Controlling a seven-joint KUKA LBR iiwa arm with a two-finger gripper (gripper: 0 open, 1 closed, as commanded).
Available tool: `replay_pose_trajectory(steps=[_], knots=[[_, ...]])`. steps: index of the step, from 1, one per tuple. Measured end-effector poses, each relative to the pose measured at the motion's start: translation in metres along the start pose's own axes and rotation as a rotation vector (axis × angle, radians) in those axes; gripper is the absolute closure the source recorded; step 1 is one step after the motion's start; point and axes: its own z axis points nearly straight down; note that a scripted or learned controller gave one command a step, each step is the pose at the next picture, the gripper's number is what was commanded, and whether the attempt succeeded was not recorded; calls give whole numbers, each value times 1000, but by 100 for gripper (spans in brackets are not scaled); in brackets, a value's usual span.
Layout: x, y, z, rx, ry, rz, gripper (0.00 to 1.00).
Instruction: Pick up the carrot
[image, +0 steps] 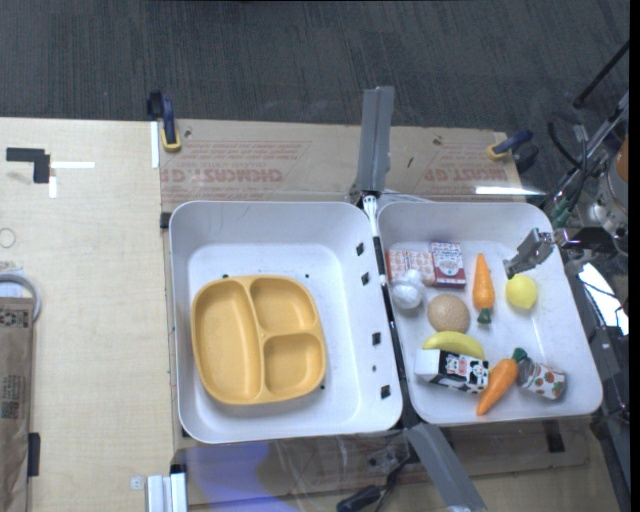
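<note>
Camera view: two shallow white bins sit side by side on the bench, and the right bin (590, 345) holds all the loose items while the left bin (185, 300) holds a yellow divided plate (260, 338). Two carrots are present. The upper carrot (483, 283) stands nearly upright in the picture, tip toward 12 o'clock and green stub toward 6 o'clock, near the bin's centre. The lower carrot (498, 385) lies tilted, tip toward 7 o'clock, close to the front wall. The gripper (527, 254) hangs above the right bin at about 2 o'clock from the upper carrot, apart from it and clamped on nothing; whether its fingers stand apart or together cannot be told at this size. Judged from that position, the upper carrot is the likelier target. Clearance around it is limited: a lemon (521, 291) lies just beside it at 3 o'clock, a red-and-white carton (446, 263) near it at 10 o'clock, and a brown round item (449, 313) at 8 o'clock. Open floor remains toward 12 o'clock. The lower carrot is more crowded, touching a cow-print box (455, 370) at 9 o'clock and a small can (541, 381) at 3 o'clock.
</note>
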Motion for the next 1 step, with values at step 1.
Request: replay_pose_trajectory(steps=[1], knots=[[12, 24, 79, 1, 1, 32, 0]])
